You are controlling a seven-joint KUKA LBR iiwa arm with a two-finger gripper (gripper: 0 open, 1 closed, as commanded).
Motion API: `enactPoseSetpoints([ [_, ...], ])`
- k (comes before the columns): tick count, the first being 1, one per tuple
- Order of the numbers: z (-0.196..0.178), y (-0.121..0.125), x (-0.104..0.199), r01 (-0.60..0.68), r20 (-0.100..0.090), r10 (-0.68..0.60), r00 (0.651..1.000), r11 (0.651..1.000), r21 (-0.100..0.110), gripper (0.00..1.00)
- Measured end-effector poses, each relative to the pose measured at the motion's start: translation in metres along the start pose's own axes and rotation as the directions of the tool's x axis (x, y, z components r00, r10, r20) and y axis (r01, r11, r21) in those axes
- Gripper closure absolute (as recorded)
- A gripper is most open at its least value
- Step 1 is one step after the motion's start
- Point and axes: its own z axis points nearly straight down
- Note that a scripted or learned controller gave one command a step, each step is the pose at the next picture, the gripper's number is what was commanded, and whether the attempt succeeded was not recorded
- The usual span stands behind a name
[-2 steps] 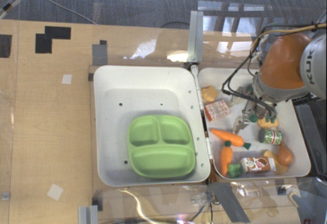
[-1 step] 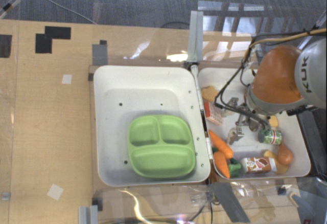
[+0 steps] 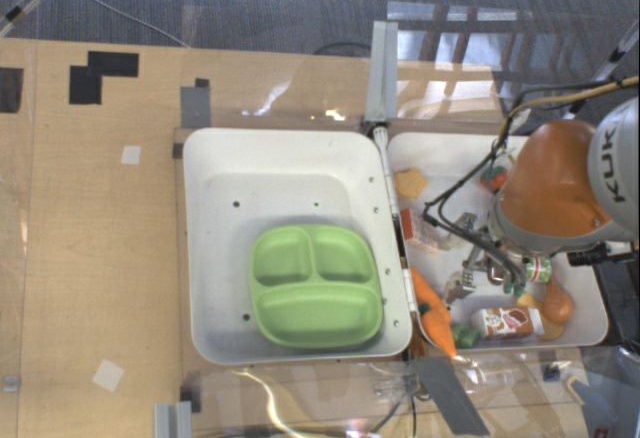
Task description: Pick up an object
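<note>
The gripper (image 3: 468, 278) hangs just above the carrot (image 3: 430, 311) and beside the small bottle (image 3: 508, 322); I cannot tell how it stands.

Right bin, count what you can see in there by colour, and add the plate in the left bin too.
Green: 1, the plate in the left bin
Orange: 2, the carrot and a round fruit in the right bin
Tan: 1, a bread piece
White with red label: 1, the bottle
Total: 5 clear to see; the arm hides others.
</note>
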Motion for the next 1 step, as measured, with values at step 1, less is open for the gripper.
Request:
enactPoseSetpoints([
  [1, -0.0114, 0.0024, -0.0015, 0.009, 0.001, -0.009, 1.0, 1.0, -0.002, 1.0],
])
